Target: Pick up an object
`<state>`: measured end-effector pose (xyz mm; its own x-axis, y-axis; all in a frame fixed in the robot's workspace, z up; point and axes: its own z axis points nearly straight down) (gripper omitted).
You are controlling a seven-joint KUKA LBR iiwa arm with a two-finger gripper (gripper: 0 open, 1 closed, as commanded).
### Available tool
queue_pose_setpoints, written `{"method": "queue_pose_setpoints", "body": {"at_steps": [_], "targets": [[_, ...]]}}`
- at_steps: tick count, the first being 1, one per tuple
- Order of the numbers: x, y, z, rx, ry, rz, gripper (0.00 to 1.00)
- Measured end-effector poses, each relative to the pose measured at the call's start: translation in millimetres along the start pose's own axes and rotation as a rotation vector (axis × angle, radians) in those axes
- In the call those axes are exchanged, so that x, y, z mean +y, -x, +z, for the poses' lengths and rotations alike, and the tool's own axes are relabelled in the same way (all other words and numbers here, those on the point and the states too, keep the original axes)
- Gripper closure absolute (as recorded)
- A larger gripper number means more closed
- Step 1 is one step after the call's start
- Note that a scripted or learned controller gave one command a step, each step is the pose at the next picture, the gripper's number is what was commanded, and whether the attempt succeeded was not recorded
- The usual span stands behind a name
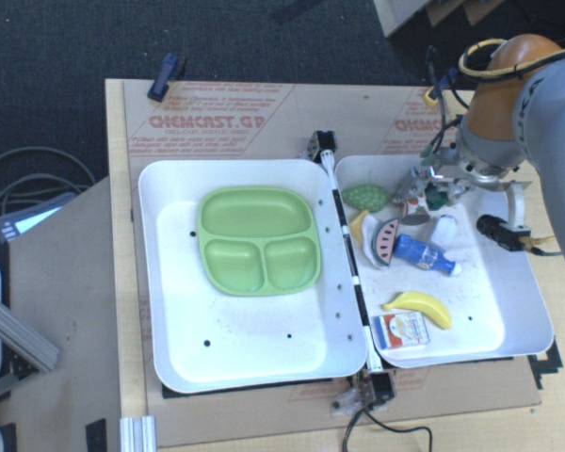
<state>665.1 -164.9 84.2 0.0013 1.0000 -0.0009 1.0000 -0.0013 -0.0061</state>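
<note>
Blue bottle (426, 254) just below the tool (431, 196), finger state unclear.

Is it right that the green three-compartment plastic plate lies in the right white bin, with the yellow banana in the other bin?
Not quite. The camera view shows the green three-compartment plastic plate lying in the left white bin, not the right one. The yellow banana does lie in the other bin, the right white bin.
</note>
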Motion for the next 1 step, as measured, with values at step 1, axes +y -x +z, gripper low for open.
{"method": "queue_pose_setpoints", "body": {"at_steps": [1], "targets": [[-3.1, -35.2, -1.4, -0.013, 0.004, 0.004, 0.00]]}}
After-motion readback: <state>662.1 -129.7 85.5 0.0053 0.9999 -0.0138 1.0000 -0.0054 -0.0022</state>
